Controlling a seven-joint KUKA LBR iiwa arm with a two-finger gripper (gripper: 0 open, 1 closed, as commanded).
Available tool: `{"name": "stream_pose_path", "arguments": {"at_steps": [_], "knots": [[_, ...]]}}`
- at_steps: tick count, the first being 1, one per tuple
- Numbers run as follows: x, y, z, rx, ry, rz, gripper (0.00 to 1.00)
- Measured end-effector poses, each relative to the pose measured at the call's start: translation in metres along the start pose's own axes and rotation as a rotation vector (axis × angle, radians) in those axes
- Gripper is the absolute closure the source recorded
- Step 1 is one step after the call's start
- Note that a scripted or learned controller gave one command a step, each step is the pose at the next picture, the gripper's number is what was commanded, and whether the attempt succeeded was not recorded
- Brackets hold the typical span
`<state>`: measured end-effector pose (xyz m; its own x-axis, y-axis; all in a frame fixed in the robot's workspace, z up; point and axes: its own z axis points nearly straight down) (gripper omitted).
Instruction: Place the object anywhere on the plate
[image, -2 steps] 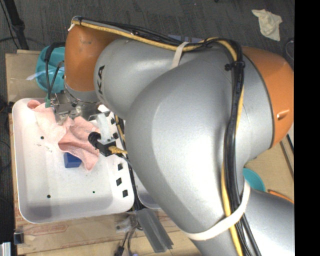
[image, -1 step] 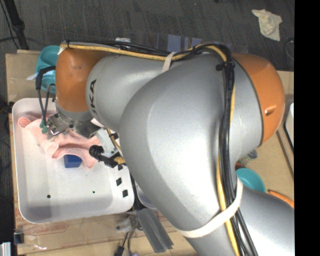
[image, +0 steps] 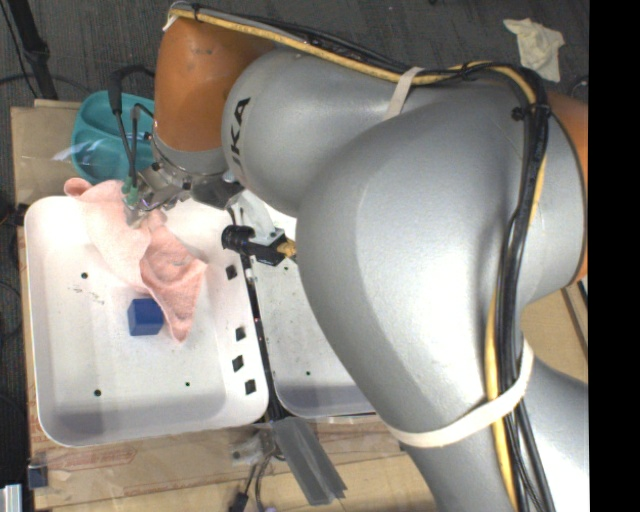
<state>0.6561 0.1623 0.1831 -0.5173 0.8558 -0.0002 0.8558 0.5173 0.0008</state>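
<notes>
Apparently gripper down at pink cloth; grip state indiscernible. Blue block touching cloth's lower edge, untouched. Plate unidentifiable.

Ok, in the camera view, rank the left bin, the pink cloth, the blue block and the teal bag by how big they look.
1. left bin, largest by far.
2. pink cloth, draped across the bin's upper part.
3. teal bag, behind the bin; the arm hides part of it, so its rank against the cloth is unsure.
4. blue block, clearly smallest.
</notes>
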Motion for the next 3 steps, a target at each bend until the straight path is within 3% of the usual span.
{"name": "stream_pose_path", "arguments": {"at_steps": [1,2,3], "knots": [[-0.021,-0.013,0.028,0.003,0.001,-0.011,1.00],[0.010,0.005,0.015,0.002,0.000,0.256,1.00],[0.039,0.023,0.037,0.002,0.000,0.158,1.00]]}}
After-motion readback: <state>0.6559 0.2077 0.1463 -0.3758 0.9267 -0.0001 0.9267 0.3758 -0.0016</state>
